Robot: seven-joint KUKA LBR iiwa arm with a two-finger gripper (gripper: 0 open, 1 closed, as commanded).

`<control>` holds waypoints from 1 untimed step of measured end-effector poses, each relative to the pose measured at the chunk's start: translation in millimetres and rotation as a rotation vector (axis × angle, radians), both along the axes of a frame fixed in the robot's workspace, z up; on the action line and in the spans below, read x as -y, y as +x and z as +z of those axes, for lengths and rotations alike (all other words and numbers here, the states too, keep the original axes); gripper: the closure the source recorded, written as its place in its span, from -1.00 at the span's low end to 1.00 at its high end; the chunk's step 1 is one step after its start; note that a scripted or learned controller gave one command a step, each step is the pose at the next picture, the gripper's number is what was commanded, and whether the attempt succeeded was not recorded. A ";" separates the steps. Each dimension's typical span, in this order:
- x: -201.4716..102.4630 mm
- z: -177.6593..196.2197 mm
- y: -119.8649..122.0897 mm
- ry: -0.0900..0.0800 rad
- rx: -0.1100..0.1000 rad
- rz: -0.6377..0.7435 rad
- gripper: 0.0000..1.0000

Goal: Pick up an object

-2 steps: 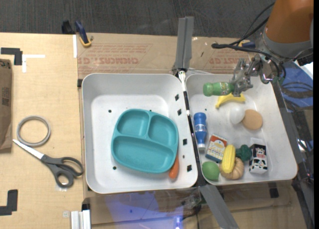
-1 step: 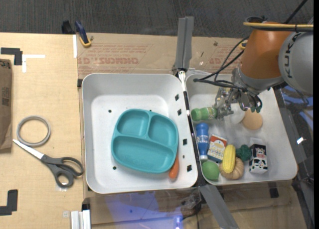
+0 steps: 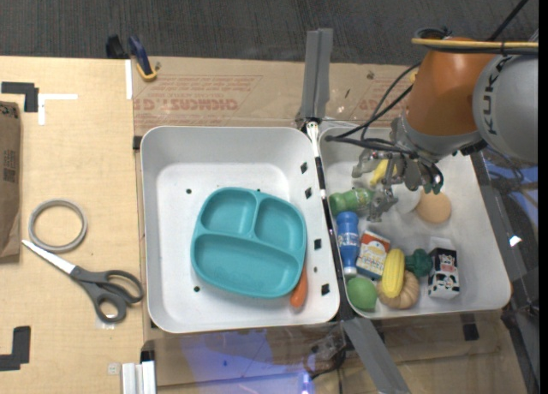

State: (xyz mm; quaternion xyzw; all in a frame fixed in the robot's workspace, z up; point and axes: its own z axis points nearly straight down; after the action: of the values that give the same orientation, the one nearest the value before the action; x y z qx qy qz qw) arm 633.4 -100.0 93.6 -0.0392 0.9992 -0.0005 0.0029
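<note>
I see the divided tray (image 3: 248,242) in the left bin (image 3: 163,212). Toys crowd the right bin (image 3: 479,285); scissors (image 3: 90,281) lie left, seemingly before a tape roll (image 3: 57,224).

Wore a broad orange band (image 3: 449,84) just above the metal gripper (image 3: 392,180), glossy and rounded. Turned to pale grey casing (image 3: 518,101) farther from the jaws, stamped with dark letters cut off at the frame edge. Trailed thin black cables (image 3: 377,114) beside the wrist. Ended in grey, bare-metal gripper hardware with small linkages.
</note>
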 end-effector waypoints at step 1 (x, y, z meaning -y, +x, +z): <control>27.3 -0.9 -60.1 0.001 -0.002 -0.035 -1.00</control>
State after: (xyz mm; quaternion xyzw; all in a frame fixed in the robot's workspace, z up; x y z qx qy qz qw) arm 573.3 -127.3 92.7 -0.0215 0.9998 -0.0001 0.0018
